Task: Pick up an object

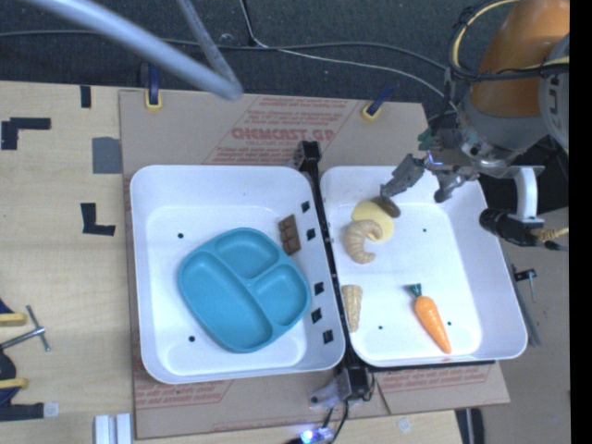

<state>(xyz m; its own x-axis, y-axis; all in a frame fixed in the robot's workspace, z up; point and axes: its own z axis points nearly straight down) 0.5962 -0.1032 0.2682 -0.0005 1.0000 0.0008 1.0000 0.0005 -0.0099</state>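
My gripper (424,185) hangs over the back of the right bin (481,248), its two fingers spread open with nothing between them. One fingertip (392,195) sits just above a pale yellow round item (372,215) and a tan croissant (362,240) near the bin's left wall. An orange carrot with a green top (431,320) lies at the bin's front. A beige ridged piece (351,305) rests by the divider at the front left.
The left bin (157,202) holds a blue divided plate (242,288) and a small brown block (289,236) near its right wall. A grey pole (120,26) crosses the top left. Cables run along the back of the bench.
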